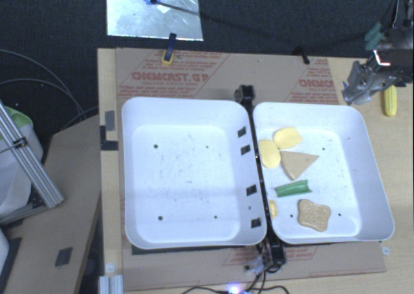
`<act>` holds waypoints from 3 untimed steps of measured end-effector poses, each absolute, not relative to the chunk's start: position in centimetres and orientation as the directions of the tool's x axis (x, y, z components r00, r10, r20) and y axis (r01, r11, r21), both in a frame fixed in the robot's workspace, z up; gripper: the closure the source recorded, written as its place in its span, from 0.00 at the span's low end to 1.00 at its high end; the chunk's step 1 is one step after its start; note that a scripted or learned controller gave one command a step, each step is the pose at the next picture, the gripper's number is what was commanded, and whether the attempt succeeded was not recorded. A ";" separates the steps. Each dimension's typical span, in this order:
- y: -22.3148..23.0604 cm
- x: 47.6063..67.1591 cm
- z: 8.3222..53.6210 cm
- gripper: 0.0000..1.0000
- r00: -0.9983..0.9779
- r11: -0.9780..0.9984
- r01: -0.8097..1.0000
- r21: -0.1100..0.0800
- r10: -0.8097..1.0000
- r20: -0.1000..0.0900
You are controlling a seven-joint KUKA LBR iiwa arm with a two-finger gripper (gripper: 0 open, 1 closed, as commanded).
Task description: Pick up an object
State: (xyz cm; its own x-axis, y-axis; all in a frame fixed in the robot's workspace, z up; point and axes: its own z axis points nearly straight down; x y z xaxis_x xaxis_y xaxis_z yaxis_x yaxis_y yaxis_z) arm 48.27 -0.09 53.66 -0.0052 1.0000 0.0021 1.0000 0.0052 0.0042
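Down at the front of your right bin (372, 157) sits a little toast slice (314, 215), the closest thing to the camera. Just behind it lies a thin green bean (292, 188). Then comes a tan wedge (299, 163) and two yellow lumps (270, 154) (287, 137), touching each other near the middle wall. Your left bin (132, 157) sits right beside it.

Your gripper (363, 86) hangs up by the far right corner, outside the bin, near a yellow corn cob (389, 100) on the desk (213, 73). You cannot tell if it is spread or pressed together, and nothing shows between its tips.

These look like toy foods, so they are likely light, hard and a bit slippery. The toast slice lies apart from the rest. Pinch it across its narrow sides.
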 end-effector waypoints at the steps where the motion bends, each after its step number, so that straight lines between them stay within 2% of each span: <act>1: 9.2 48.6 53.5 1.00 -0.014 0.014 1.000 0.003 1.000 0.002; 3: 8.7 48.8 55.8 1.00 -0.012 0.011 1.000 0.010 1.000 0.003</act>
State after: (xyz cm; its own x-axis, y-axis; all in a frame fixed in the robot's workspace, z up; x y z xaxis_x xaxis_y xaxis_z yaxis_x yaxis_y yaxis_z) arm 48.76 8.69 55.77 -0.0115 0.9999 0.0028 0.9999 0.0115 0.0095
